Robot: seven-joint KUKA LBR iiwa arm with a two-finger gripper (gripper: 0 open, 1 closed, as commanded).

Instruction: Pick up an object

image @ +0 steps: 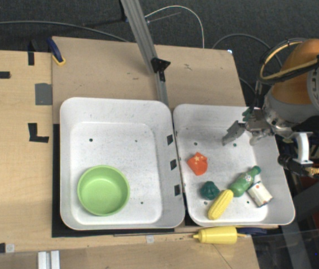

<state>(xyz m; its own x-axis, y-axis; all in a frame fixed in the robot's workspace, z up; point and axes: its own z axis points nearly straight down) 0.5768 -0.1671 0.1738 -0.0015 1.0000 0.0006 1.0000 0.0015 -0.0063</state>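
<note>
Nearest the camera, a yellow bottle (217, 235) lies on the bench just outside the front rim of the right bin (215, 116), well in front of the fingers. Inside that bin, along its front part, a corn cob (220, 204) lies tilted, touching or nearly touching a dark green lump (209, 190) whose shape is hard to make out. Just right of the cob, a green bottle (244, 182) lies on its side beside a small white block (259, 194); whether these two touch cannot be told. A little farther in, an orange-red toy (197, 163) with a yellow mark sits alone, in front and to the left of the fingers and apart from them. The gripper (247, 133) hangs over the far right part of the same bin with its two fingers spread wide and nothing between them; the left finger (233, 132) stands out clearly against the white floor, while the right one blends into the wrist hardware. Whether the tips touch the bin floor cannot be told. Behind it the arm (296, 88) is cut off at the picture's right side. Far to the left of the fingers, a green bowl (103, 190) sits in the front left corner of the left bin (115, 108). Beyond both bins a grey pole (141, 29) slants up out of the picture.
</note>
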